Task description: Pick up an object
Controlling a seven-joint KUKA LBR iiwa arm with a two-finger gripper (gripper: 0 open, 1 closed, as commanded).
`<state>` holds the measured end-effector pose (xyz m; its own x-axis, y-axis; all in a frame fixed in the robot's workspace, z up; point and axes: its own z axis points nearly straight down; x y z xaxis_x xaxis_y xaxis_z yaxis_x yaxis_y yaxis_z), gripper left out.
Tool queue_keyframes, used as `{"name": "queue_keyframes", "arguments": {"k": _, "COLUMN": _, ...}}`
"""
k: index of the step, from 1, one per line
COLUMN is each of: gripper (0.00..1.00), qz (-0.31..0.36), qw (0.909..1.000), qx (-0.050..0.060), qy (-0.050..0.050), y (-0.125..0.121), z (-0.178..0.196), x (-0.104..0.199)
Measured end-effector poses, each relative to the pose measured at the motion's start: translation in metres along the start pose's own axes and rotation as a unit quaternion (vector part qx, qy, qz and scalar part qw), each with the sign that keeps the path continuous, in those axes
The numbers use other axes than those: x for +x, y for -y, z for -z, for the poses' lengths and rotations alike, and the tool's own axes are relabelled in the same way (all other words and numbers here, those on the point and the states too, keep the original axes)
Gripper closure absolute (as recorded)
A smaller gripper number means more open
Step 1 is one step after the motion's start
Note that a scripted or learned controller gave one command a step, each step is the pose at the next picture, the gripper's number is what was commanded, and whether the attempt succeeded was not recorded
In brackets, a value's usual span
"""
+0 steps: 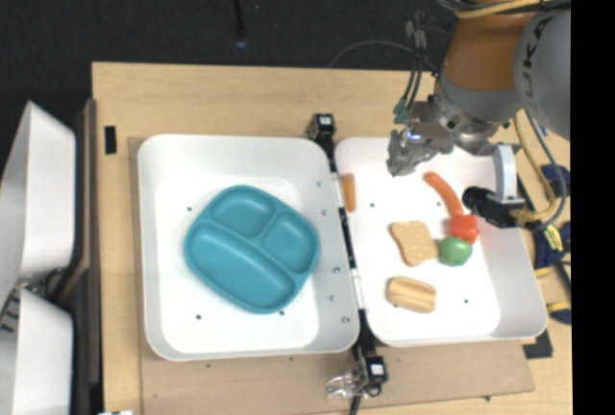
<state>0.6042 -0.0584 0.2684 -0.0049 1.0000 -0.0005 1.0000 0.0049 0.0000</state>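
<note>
Hovering over the upper left part of the right bin point(509, 303): gripper point(404, 158), grey and small in the camera view, nothing between its tips and nothing touched. How wide it stands, impossible to tell from this slant.

Nearest pick candidate: orange carrot point(442, 190), just right of and slightly below the gripper, long axis slanting from upper left down to lower right, its lower end meeting a red piece point(465, 227). Just below that, touching or nearly so, a green ball point(455, 252). Toast slice point(413, 243) further down from the gripper, toward the bin's middle; bread roll point(411, 294) lower again, long axis roughly left to right. Small orange stick point(349, 193) against the bin's left wall, left of and below the gripper, long axis up and down.

Left bin point(163, 307): 1 teal divided plate point(252, 248), well apart from the gripper.

Likely next: a short shift right and down to the carrot, closing across its narrow width.
</note>
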Motion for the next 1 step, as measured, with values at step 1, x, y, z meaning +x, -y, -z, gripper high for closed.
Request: {"name": "queue_keyframes", "arguments": {"k": 1, "gripper": 1.0, "qz": 0.0, "qw": 1.0, "qx": 0.0, "qy": 0.0, "y": 0.0237, "z": 0.001, "x": 0.0365}}
